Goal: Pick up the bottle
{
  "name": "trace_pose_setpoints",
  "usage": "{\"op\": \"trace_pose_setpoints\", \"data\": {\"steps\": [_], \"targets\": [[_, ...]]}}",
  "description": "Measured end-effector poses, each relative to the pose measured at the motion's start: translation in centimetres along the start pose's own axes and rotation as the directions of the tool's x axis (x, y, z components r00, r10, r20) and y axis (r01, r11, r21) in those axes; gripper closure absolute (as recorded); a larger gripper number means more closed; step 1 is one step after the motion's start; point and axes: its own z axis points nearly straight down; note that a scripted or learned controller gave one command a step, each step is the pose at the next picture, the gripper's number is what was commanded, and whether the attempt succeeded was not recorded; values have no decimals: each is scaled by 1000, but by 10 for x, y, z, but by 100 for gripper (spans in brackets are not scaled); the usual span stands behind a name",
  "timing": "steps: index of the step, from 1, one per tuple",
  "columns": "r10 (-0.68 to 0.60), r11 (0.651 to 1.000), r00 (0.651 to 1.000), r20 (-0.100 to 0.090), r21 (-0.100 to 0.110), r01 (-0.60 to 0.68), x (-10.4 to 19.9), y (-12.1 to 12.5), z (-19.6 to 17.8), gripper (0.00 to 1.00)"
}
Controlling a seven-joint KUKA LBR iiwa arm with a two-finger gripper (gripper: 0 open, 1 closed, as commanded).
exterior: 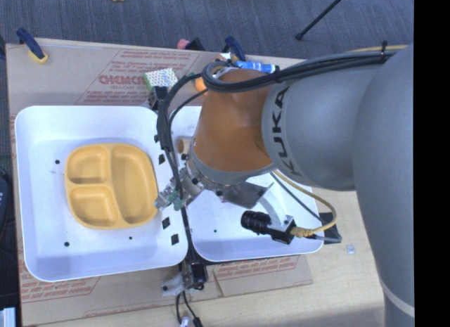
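Observation:
My arm's orange band (232,122) and grey wrist hang over the right bin (246,248) and cover most of its floor. The gripper (223,190) points down beneath the wrist, near the bin's left wall. A small blue and white object (250,66) peeks out past the orange band at the bin's far edge; I cannot tell whether it is the bottle. A small greenish item (171,196) lies at the ridge between the two bins, just left of the gripper.
A yellow three-compartment tray (111,185) lies in the left bin (35,143). A black connector with a yellow cable (266,224) hangs from the wrist over the right bin's near side. Blue clamps (31,44) grip the cardboard's far edge.

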Motion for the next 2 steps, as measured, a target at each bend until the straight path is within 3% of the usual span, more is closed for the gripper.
{"op": "trace_pose_setpoints", "data": {"steps": [1, 2], "targets": [[-133, 991, 991, 3, -2, 133, -38, -29, -100, 100], [-170, 985, 985, -2, 2, 170, -1, -2, 29, 100]]}}
